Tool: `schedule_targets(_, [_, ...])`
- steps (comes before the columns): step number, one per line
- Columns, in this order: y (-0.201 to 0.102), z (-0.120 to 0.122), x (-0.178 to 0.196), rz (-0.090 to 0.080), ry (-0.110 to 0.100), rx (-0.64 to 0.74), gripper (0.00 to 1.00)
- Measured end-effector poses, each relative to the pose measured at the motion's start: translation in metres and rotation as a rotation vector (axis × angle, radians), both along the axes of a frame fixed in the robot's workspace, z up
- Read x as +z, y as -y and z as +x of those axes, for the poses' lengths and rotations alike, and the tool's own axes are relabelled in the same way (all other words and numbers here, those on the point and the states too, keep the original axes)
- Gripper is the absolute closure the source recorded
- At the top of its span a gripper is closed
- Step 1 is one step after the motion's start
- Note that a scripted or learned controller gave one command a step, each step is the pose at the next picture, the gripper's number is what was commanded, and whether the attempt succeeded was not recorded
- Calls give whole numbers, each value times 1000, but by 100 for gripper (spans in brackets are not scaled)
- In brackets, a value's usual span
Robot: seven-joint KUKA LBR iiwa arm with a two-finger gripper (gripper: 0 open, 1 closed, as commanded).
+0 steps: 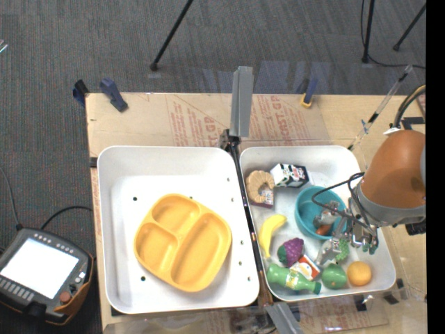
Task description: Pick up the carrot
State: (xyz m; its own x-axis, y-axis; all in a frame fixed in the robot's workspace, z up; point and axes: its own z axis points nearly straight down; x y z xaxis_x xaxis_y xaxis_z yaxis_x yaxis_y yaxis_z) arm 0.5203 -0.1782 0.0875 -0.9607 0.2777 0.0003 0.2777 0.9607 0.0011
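Observation:
In the right bin (pixel 348 157), my gripper (pixel 345 244) hangs low at the near right, just in front of a teal bowl (pixel 309 211). The arm's orange band (pixel 396 172) sits above it and hides part of the bin. A small orange-brown piece (pixel 325 222) at the bowl's near rim may be the carrot. A bit of green (pixel 341 251) shows right under the gripper. I cannot tell whether the gripper touches either one.
The right bin also holds a banana (pixel 270 232), purple grapes (pixel 292 249), a green bottle (pixel 293 279), a green pear (pixel 334 277), an orange (pixel 359 273), a milk carton (pixel 289 175) and a bagel (pixel 261 186). A yellow divided plate (pixel 183 241) lies in the left bin (pixel 118 179).

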Motion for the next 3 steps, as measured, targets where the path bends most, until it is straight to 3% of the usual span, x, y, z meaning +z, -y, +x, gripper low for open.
schedule_targets(1, [26, -33, 0, 12, -2, -20, 0])
schedule_targets(2, [10, 77, 0, 30, -58, -249, 0])
schedule_targets(3, [14, 97, -2, 39, -101, -159, 0])
